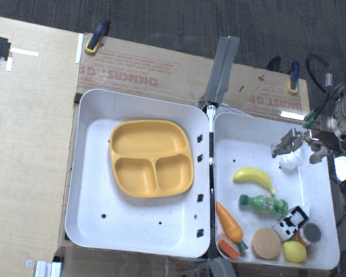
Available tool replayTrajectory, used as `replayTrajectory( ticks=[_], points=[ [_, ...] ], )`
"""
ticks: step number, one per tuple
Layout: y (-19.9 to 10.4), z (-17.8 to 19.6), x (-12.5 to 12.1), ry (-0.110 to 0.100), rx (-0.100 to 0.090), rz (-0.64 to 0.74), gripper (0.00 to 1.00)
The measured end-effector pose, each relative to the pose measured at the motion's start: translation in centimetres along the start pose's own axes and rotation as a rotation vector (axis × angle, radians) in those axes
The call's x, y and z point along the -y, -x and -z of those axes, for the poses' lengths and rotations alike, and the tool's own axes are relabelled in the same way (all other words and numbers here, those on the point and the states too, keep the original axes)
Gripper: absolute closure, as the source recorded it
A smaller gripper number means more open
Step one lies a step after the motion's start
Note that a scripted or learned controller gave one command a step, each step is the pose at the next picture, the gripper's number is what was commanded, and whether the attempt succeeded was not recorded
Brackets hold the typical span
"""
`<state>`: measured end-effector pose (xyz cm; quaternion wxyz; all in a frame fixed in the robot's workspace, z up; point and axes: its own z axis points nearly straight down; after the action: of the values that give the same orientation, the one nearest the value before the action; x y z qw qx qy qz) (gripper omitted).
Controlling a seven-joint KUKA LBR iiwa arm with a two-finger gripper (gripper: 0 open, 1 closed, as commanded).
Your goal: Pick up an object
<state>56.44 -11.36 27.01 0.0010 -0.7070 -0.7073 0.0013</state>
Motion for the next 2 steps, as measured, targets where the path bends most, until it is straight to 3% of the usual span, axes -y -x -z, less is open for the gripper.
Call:
replayTrajectory(
  ticks=[1,2],
  points=[
    [-0.6,-9.2,0.2,0.0,0.0,0.035,0.0],
    [3.9,-16.8,-2.4,0.022,0.004,0.06,0.0]
  ],
)
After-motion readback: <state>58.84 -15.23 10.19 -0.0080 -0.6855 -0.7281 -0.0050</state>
